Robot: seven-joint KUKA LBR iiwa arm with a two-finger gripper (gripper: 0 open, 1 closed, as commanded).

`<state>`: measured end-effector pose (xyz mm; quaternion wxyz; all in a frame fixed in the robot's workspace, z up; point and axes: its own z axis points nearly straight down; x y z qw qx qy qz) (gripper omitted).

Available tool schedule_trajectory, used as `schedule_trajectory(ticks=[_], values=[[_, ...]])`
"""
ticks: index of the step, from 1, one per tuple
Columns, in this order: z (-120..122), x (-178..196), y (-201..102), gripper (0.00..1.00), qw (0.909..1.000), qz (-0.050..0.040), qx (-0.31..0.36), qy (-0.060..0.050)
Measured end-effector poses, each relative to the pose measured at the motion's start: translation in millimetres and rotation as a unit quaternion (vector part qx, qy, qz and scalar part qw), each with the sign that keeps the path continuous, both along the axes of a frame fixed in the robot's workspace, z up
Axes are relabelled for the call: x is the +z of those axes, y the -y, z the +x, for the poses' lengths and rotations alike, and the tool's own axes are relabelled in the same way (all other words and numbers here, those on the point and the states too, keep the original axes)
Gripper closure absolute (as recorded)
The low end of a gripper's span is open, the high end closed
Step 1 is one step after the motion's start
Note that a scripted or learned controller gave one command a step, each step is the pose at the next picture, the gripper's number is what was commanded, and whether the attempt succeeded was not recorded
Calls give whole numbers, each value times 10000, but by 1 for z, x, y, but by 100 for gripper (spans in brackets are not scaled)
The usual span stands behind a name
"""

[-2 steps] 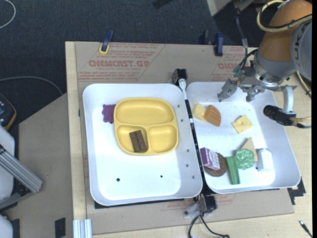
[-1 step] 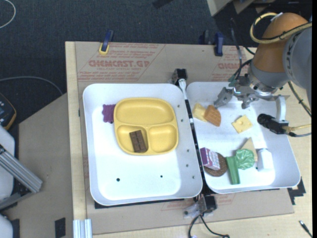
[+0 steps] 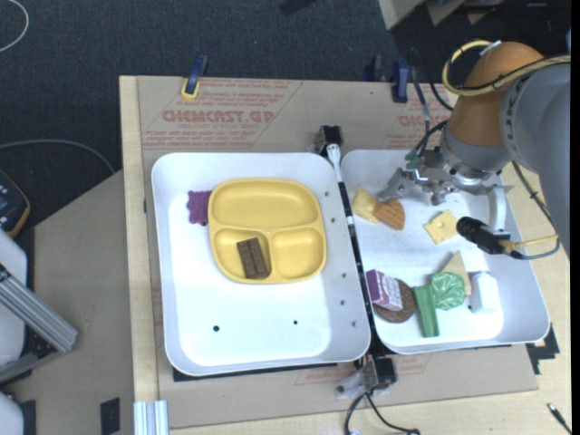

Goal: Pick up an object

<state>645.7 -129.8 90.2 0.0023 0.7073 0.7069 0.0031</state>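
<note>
A dark carpeted floor surrounds a plywood bench that carries 2 shallow white bins side by side. The left white bin holds a yellow plastic tray with 3 compartments; a small brown chocolate-bar piece lies in the tray's near-left compartment, and a small purple toy piece sits just beside the tray's left rim.

The right white bin holds the loose toy food. Near its far-left corner lie a pale yellow wedge with an orange-brown piece. A yellow cheese-like square with holes rests near the middle. Along the near edge sit a maroon and white packet on a brown disc, a green leafy toy with a stalk and a small white block.

The grey arm with the orange band reaches in from the right, and its gripper hangs low over the far part of the right bin, close to the pale wedge and the cheese square. Whether the jaws are open or closed cannot be told, and nothing is seen between them. As a judgement, the pick is not yet made: every object lies in a bin, so closing on 1 and lifting it remain.
</note>
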Motion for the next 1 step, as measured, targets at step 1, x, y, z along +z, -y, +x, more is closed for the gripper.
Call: schedule_trajectory(ticks=[1], values=[[2, 13, 0, 100, 10000, -15, 2, 47]])
